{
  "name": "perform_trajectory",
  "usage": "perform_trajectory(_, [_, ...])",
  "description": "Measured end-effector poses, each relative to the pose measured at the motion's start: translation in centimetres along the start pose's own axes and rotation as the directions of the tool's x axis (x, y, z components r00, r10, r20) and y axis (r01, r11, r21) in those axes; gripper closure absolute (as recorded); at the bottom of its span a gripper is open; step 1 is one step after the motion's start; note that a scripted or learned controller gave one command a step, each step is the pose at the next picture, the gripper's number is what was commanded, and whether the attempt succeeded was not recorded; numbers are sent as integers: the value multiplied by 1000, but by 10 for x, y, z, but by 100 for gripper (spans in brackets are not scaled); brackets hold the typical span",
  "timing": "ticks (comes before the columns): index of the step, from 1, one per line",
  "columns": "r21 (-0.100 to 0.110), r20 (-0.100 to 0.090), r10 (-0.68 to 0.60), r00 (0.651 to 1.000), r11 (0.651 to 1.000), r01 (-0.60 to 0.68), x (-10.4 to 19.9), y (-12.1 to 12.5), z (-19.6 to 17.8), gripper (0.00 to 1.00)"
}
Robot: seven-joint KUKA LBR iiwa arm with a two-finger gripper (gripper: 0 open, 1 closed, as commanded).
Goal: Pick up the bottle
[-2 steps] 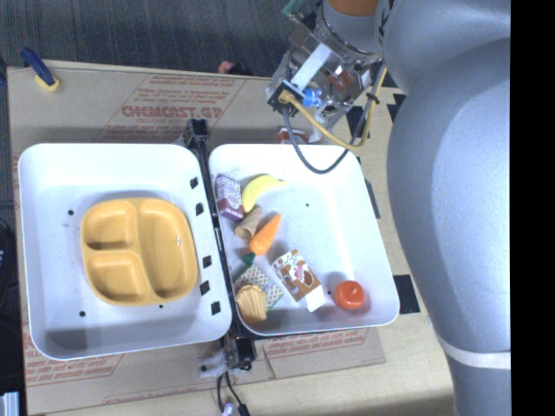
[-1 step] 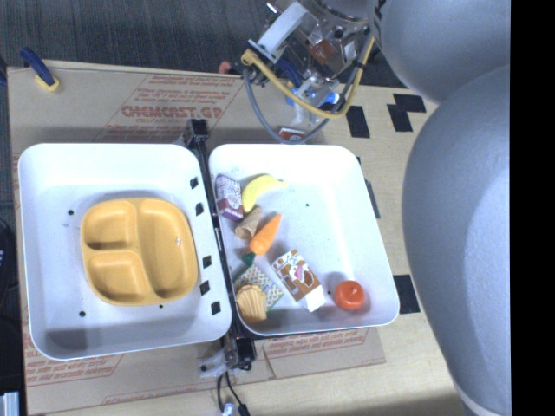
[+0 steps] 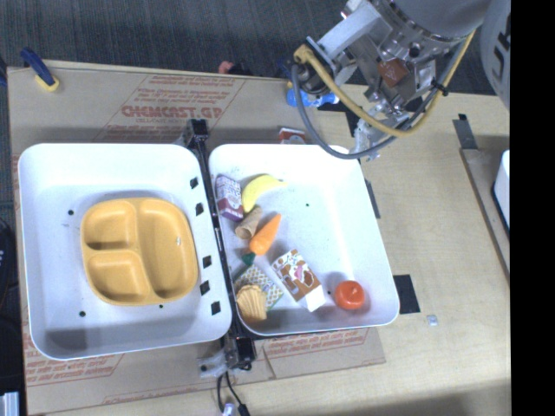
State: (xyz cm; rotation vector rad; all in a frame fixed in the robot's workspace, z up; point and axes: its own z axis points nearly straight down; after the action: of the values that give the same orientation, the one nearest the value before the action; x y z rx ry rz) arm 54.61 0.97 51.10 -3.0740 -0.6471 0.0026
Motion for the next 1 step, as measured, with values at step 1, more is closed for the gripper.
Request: perform_trajectory(1, [0, 0, 202, 979, 979, -202, 0, -34, 7, 0])
